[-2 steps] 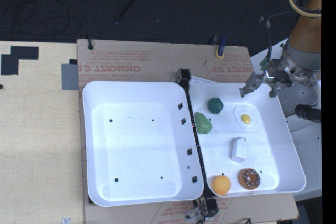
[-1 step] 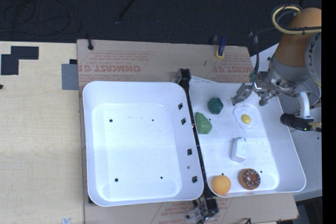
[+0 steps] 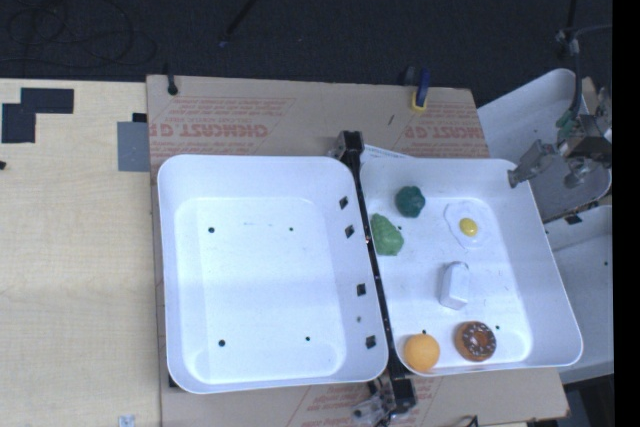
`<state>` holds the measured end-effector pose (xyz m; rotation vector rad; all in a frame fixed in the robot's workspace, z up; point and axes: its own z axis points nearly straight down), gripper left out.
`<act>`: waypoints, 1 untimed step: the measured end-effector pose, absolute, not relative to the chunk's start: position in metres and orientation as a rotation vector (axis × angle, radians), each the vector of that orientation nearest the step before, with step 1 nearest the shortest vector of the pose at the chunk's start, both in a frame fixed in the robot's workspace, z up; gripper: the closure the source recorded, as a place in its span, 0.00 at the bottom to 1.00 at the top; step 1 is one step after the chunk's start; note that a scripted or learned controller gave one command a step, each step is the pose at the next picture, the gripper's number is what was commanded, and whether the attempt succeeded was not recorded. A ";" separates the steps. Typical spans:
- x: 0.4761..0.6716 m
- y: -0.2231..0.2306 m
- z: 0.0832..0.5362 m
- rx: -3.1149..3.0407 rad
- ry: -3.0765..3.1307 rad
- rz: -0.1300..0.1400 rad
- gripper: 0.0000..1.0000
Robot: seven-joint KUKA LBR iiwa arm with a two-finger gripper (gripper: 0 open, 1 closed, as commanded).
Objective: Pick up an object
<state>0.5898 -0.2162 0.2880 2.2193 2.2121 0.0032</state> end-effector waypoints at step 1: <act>0.644 -0.190 0.158 2.224 2.231 -0.006 0.00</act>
